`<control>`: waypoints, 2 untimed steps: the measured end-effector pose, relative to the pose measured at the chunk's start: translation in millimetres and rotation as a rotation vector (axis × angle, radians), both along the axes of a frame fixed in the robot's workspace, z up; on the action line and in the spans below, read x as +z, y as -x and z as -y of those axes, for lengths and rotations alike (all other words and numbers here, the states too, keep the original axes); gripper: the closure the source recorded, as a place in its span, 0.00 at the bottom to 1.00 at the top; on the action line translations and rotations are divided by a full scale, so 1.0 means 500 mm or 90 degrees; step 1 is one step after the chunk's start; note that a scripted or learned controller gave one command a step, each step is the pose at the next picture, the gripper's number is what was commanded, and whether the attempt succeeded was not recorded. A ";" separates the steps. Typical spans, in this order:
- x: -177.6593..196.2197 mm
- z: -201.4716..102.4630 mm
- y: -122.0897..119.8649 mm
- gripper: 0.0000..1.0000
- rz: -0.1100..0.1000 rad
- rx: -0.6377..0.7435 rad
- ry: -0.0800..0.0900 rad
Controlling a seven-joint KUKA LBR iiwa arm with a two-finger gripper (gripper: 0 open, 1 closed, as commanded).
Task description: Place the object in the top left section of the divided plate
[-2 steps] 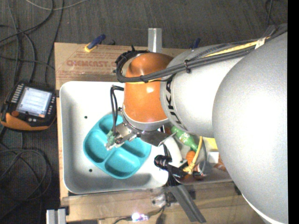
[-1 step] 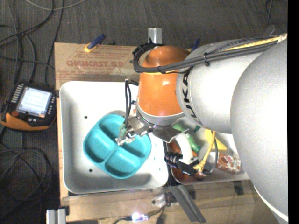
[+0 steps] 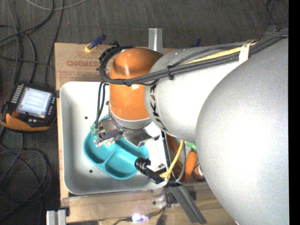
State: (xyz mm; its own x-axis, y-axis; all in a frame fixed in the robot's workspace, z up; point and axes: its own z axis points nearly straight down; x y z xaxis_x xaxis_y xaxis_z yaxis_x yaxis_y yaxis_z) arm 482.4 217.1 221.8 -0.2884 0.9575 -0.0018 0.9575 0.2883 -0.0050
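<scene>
A teal divided plate (image 3: 114, 159) lies in the left white bin (image 3: 75, 125), toward its lower middle. The arm's orange band (image 3: 130, 86) and grey wrist hang right over the plate's upper part and cover most of it. The gripper (image 3: 123, 136) sits below the wrist, above the plate's upper sections. A small green piece (image 3: 96, 129) shows at the plate's upper left rim, beside the wrist. I cannot make out what lies in the covered sections.
The huge grey arm body (image 3: 234, 125) hides most of the right bin; an orange carrot-like item (image 3: 190, 165) and a green bit (image 3: 191, 146) peek out there. A teach pendant (image 3: 30, 106) lies on the floor at left. Cardboard (image 3: 77, 60) lies behind the bins.
</scene>
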 end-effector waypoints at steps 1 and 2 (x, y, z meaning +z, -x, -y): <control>0.289 -0.012 -0.004 1.00 0.002 0.094 0.000; 0.256 0.092 -0.004 1.00 0.002 0.068 0.000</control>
